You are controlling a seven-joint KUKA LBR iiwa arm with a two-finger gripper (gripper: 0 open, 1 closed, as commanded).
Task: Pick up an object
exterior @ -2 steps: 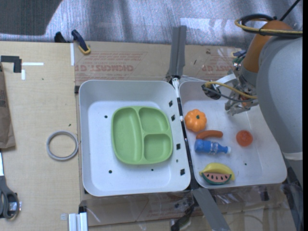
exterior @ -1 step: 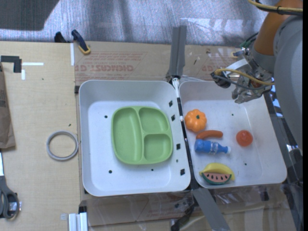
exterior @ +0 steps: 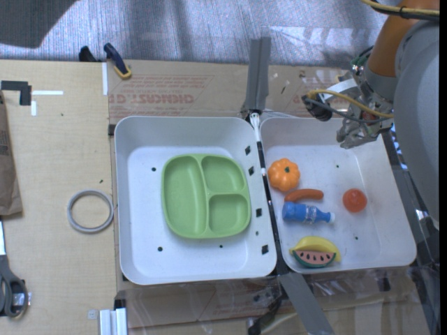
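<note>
- The arm (exterior: pixel 412 54) comes in at the upper right, its bulk cut off by the right and top edges; the orange band shows near the top right corner.
- The gripper (exterior: pixel 355 137) hangs over the far right corner of the right bin (exterior: pixel 391 257). Its tip is small, dark and tangled with cables, so I cannot tell how it is set, and nothing can be made out in its grasp.
- In the right bin, an orange pumpkin (exterior: pixel 283 174) sits close to the left wall, near the middle of that side.
- Just in front of it lies a small sausage (exterior: pixel 304 195), and just beside that a blue bottle (exterior: pixel 306 214) on its side, its label too blurred to read.
- A watermelon slice (exterior: pixel 315 252) lies near the front edge, apart from the bottle.
- A round orange-red ball (exterior: pixel 355 200), perhaps a tomato, sits toward the right side, well apart from the rest.
- The left bin (exterior: pixel 133 208) holds a green divided plate (exterior: pixel 207 195) at its centre.
- On the bench (exterior: pixel 49 152), left of the bins, lies a grey ring (exterior: pixel 91 211); scissors (exterior: pixel 10 293) are cut off at the lower left edge.
</note>
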